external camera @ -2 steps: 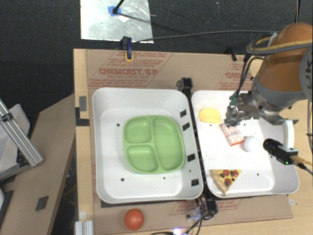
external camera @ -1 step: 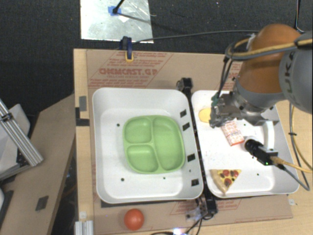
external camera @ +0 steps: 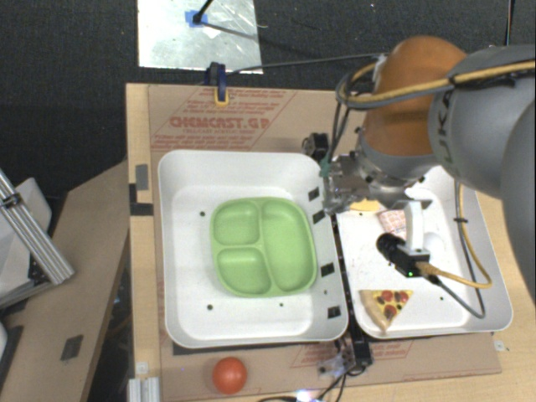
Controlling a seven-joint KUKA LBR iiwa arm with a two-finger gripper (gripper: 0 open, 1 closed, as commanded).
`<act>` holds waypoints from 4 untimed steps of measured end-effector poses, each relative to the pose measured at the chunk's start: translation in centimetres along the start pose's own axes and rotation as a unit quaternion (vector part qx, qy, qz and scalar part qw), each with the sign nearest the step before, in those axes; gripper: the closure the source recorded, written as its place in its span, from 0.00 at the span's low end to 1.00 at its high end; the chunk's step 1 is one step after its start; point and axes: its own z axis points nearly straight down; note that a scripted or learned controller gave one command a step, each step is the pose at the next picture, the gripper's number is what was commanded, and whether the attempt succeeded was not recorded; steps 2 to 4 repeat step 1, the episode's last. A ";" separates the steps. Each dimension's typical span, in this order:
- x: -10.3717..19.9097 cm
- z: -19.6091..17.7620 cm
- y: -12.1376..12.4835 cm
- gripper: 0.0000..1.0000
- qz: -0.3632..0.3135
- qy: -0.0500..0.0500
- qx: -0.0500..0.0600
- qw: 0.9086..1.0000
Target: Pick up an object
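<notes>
I work in a robotics lab, not a kitchen: my bench (external camera: 100, 224) is brown board printed with a maker's name, and two white bins (external camera: 180, 249) sit on it side by side, held by black clips. Behind it hangs black cloth (external camera: 67, 23) with a foil sheet (external camera: 197, 23) pinned up, an aluminium rail (external camera: 29, 233) stands to one side, and loose cables (external camera: 465, 249) trail over my bin. The food here is toy stuff: a green divided tray (external camera: 261, 245), a plastic pizza slice (external camera: 387, 304) and a red ball (external camera: 229, 374) on the board.
</notes>
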 end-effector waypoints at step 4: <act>5.6 0.1 0.2 1.00 0.000 0.000 0.000 1.000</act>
